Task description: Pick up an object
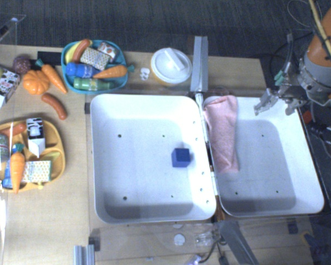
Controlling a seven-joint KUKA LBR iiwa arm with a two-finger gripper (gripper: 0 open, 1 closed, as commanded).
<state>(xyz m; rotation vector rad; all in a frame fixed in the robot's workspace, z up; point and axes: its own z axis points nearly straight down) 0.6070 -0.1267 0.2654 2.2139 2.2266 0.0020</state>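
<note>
Blue cube (181, 157) sits untouched in the left bin (127, 115), pink cloth (223, 130) draped in the right bin (303, 164). We see the tool (277, 102) released, hovering at the right bin's far edge, so picking's all still ahead.

Smooth matt white plastic bins (149, 120), soft pink cloth (223, 131) left of the grey metal gripper (277, 101), matt blue block (181, 157) farther left, pale wood-look bench (71, 203)

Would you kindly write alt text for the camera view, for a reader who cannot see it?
A blue cube sits in the left white bin, and a pink cloth drapes along the right bin's left wall. The arm's pincer hovers open over the right bin's upper right corner, holding nothing.
</note>
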